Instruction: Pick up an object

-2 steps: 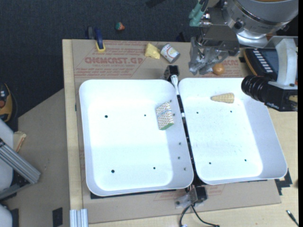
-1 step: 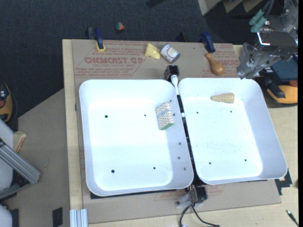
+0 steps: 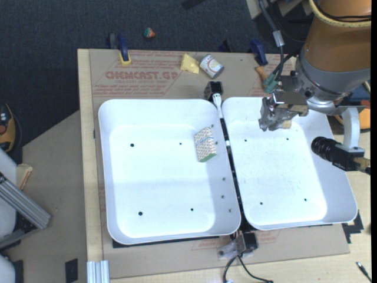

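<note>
Your grey metal two-finger gripper (image 3: 272, 121) hangs over the far end of the right shallow white plastic bin (image 3: 330, 214); whether it is clenched or released cannot be told. The small patterned paper packet (image 3: 205, 144) lies in the left shallow white plastic bin (image 3: 118, 175), near its right wall. Cross the shared rims high, then descend squarely; that wall crowds one side, while open floor lies leftward.

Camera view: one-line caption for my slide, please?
Tool hovers over the right bin; a small patterned packet lies in the left bin.
</note>
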{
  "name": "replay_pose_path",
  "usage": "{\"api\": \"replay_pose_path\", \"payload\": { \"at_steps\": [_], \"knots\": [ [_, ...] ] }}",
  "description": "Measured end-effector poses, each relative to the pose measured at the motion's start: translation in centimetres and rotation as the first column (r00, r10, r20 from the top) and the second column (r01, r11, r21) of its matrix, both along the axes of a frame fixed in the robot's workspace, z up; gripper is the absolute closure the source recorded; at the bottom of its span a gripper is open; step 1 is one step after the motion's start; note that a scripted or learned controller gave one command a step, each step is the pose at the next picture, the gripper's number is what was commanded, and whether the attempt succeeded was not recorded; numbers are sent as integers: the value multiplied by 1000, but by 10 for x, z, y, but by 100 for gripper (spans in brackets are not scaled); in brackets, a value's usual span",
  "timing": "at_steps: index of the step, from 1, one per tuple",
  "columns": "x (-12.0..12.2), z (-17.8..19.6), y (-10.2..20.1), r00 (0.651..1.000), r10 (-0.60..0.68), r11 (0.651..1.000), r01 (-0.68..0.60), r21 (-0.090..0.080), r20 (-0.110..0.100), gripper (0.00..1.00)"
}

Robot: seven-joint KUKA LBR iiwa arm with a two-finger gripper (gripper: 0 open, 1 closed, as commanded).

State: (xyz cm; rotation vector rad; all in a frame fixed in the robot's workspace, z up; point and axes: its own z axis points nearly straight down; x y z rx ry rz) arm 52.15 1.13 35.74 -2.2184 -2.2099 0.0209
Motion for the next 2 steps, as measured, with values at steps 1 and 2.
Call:
{"api": "replay_pose_path", "payload": {
  "at_steps": [1, 2],
  "knots": [
    [-43, 187, 22, 999, 7, 1000, -8, 5, 39, 100],
    [-42, 177, 22, 1000, 4, 1000, -4, 2, 17, 0]
  ]
}}
